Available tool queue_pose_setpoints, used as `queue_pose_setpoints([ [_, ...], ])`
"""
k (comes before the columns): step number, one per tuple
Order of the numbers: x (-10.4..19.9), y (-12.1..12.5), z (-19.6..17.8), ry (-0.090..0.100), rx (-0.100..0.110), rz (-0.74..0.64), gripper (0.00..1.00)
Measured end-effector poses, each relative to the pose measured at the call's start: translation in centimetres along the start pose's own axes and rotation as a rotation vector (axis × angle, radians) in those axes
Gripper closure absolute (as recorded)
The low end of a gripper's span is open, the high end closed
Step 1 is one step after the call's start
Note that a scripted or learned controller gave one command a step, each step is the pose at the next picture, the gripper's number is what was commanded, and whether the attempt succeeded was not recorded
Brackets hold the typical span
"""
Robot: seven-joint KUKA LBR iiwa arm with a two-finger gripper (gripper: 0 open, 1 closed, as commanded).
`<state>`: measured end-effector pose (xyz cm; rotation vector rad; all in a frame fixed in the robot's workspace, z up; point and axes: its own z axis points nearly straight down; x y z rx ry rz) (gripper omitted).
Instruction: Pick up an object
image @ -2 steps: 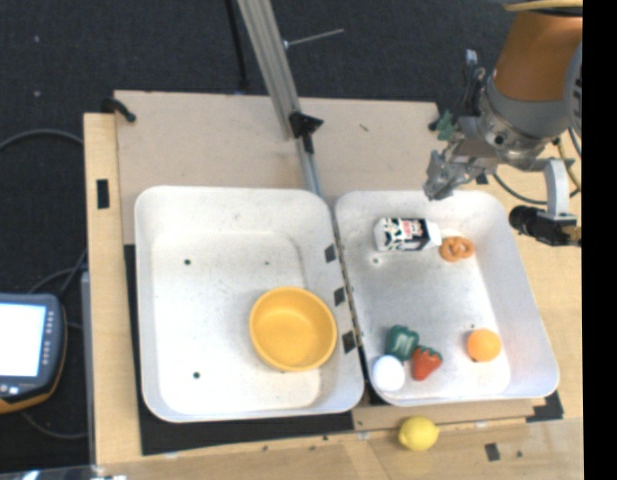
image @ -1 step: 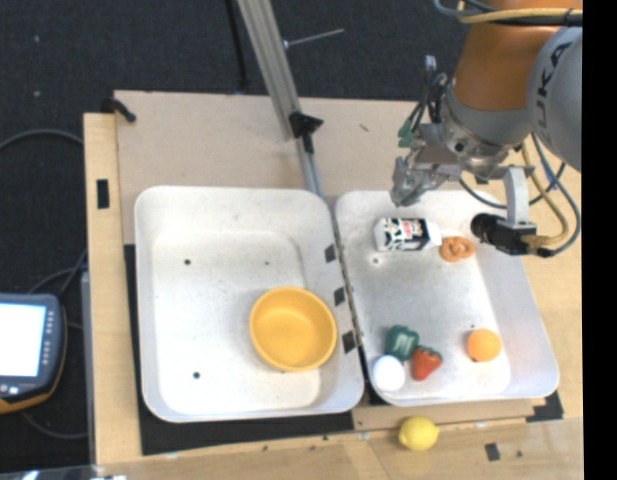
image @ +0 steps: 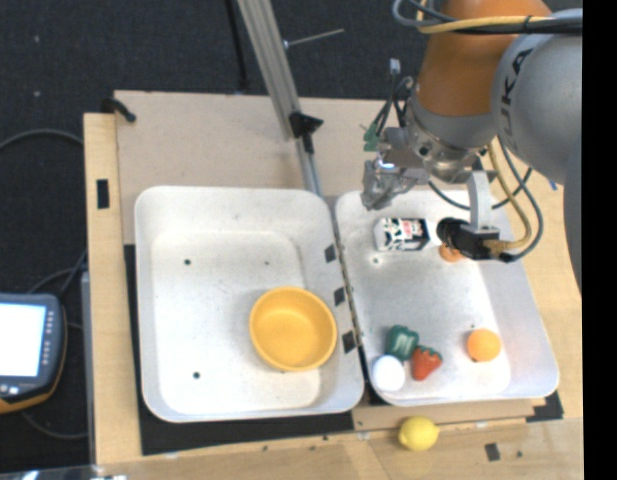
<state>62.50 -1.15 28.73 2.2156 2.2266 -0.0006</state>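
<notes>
My gripper (image: 380, 188) hangs over the far left corner of the right bin (image: 508, 308), under the orange-banded wrist. Just below and right of it a small white and black can (image: 402, 233) lies on its side on the bin floor, apart from the gripper. A small orange piece (image: 450, 254) peeks out beside a black part of the arm. Near the front of the same bin lie an orange ball (image: 482, 344), a green item (image: 399, 341), a red item (image: 425, 364) and a white ball (image: 388, 374). Nothing shows in the gripper.
A yellow bowl (image: 293, 328) sits in the left bin (image: 188, 228), near its front right. A yellow lemon (image: 418, 433) lies on the bench outside the bins. A slanted metal rail (image: 278, 68) rises behind the bins. A handheld screen (image: 23, 348) rests at far left.
</notes>
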Motion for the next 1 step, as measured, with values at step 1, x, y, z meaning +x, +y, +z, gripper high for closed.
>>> queue_pose_setpoints([
  [1,5.20,-0.07,0.52,0.001,0.003,-0.001,1.00],
])
